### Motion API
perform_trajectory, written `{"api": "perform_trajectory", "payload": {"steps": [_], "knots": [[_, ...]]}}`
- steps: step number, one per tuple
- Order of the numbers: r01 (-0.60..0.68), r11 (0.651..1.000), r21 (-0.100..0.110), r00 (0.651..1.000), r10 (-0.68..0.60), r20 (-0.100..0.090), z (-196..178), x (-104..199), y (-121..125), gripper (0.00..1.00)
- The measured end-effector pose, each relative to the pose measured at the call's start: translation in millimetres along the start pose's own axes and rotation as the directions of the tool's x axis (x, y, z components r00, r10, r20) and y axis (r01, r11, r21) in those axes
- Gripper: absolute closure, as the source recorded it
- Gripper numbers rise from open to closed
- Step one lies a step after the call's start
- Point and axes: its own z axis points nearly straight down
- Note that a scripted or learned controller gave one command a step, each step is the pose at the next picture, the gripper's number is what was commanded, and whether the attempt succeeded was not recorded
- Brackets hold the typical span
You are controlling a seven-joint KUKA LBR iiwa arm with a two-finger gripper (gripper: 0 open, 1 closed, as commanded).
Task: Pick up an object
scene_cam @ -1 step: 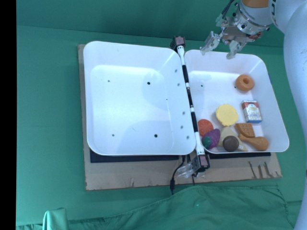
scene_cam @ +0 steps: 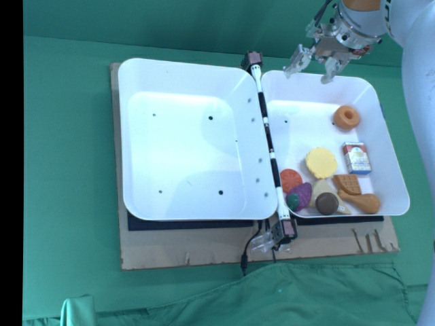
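Observation:
My gripper [scene_cam: 313, 65] hangs open above the far edge of the right bin [scene_cam: 387, 124], with nothing between its fingers. Toy foods lie in that bin. An orange donut [scene_cam: 346, 117] sits nearest, to the right of and nearer the camera than the gripper. Farther toward the front lie a small red-and-white carton [scene_cam: 356, 157], a yellow round piece [scene_cam: 321, 162], a brown waffle piece [scene_cam: 346, 183], a chicken drumstick [scene_cam: 361, 201], a red round piece [scene_cam: 291, 179], a purple piece [scene_cam: 300, 195] and a dark brown ball [scene_cam: 327, 202].
The left bin [scene_cam: 183, 141] lies beside the right one. A black-and-white striped bar [scene_cam: 266, 128] runs between them. Both bins rest on a cardboard sheet [scene_cam: 204, 246] on a green cloth. The grey arm [scene_cam: 416, 87] comes down the right side.

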Motion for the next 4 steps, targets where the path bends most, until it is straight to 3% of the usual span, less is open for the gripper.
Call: {"api": "perform_trajectory", "payload": {"steps": [1,2,3,4], "knots": [[0.000,1.000,0.003,1.000,0.000,0.001,42,3,-6,0.00],[0.001,1.000,0.006,1.000,-0.001,0.000,89,-2,4,0.00],[0.001,1.000,0.016,1.000,-0.001,0.003,102,-7,3,0.00],[0.003,1.000,0.012,1.000,-0.003,-0.002,91,-3,4,1.00]]}}
